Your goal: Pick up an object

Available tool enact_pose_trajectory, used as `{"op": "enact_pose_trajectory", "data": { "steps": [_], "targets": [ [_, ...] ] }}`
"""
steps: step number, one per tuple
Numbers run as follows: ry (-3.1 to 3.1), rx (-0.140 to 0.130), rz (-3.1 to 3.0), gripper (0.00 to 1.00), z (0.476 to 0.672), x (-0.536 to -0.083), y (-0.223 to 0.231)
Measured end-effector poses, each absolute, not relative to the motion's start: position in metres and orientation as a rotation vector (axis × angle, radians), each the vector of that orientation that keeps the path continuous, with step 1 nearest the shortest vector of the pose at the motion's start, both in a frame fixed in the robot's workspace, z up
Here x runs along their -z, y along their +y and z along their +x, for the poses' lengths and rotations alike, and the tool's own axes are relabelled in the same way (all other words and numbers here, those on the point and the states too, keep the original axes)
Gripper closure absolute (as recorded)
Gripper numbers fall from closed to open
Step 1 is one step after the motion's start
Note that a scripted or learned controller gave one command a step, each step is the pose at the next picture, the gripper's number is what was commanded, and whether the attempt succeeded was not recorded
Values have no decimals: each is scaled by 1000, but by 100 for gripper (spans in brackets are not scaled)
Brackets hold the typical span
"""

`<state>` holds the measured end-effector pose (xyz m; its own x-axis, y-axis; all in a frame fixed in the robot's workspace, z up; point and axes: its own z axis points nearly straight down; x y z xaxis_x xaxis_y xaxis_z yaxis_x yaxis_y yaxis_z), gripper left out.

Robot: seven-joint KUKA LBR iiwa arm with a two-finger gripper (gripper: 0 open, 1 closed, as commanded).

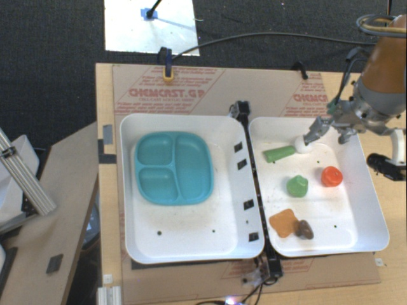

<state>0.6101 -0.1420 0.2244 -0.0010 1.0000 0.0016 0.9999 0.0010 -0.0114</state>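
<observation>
The gripper [304,146] hangs just beside the green stick [278,152]; its opening I cannot tell. The stick looks light, stiff, best pinched mid-length.

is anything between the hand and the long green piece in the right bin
Nothing visible does. The hand hangs over the far part of the right bin, its tip right at the near end of the long green piece. The green round toy and orange-red ball lie nearer the camera, off that line.
</observation>
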Motion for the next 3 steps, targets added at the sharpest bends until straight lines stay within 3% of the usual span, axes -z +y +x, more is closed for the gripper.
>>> {"op": "enact_pose_trajectory", "data": {
  "steps": [1,3],
  "targets": [
    [-2226,1,-2218,0,613,-232,-142],
    [-2227,0,-2215,0,620,-116,-137]
  ]
}}
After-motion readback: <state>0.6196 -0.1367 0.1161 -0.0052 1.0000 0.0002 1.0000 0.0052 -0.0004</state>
